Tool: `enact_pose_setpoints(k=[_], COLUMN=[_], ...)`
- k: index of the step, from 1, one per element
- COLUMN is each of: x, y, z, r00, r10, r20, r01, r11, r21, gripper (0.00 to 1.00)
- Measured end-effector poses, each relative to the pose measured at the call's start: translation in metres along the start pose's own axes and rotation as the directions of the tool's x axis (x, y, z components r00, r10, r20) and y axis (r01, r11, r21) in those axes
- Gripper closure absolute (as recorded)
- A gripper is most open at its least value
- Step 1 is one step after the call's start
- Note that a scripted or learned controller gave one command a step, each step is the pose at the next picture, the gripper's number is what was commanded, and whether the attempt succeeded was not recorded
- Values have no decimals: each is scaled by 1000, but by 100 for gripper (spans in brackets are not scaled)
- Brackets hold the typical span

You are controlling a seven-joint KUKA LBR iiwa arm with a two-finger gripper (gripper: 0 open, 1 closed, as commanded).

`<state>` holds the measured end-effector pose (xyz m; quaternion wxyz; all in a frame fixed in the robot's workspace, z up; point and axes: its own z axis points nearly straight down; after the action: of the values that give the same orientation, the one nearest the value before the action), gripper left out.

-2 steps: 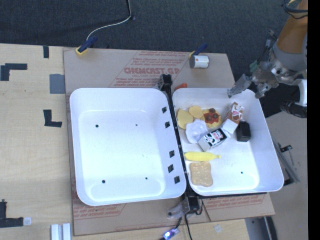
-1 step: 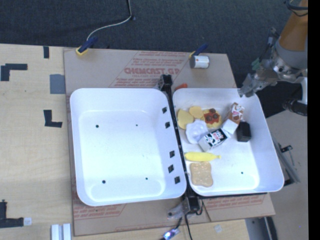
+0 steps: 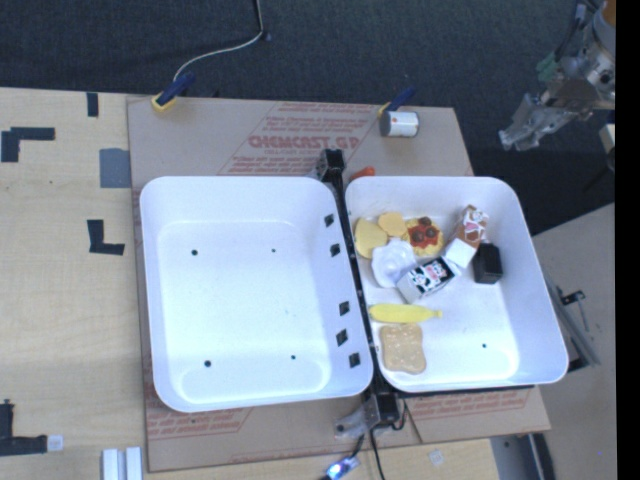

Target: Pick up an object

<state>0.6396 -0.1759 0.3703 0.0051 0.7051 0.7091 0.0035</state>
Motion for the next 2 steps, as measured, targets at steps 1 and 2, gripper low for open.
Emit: enact_pose_setpoints(k=[1,2], x=[-2,-5], y=[-63,27], z=[-142,-166], r00=[1000,1000], r10=[5,2], r20=[3,2], r01=[-5,-2], r11=[1000,1000], r21=[-4,5], gripper=[100,100])
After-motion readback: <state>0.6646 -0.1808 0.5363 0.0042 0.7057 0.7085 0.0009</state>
